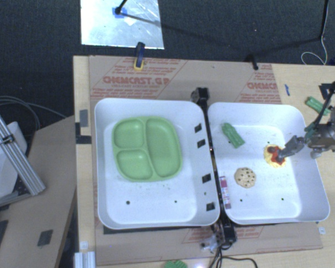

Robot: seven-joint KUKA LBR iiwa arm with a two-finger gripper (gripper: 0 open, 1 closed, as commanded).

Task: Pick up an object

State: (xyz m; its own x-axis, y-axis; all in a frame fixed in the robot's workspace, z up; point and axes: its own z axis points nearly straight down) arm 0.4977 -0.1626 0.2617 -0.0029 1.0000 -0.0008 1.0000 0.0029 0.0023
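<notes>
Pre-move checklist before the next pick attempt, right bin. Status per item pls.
1. Gripper over a target: ok, it sits at the yellow-red toy in the right bin.
2. Toy between the fingers: cannot tell.
3. Cookie apart from the gripper: ok.
4. Green block apart from the gripper: ok.
5. Toy away from the bin wall: ok, it lies on the floor, inside the right rim.
6. Green divided tray out of the path: ok, left bin.

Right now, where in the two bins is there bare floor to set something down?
Left bin: a strip below the green tray. Right bin: the near floor past the cookie, and the far corner behind the green block. Crowded by the right wall, where the pincer meets the yellow-red toy.
</notes>
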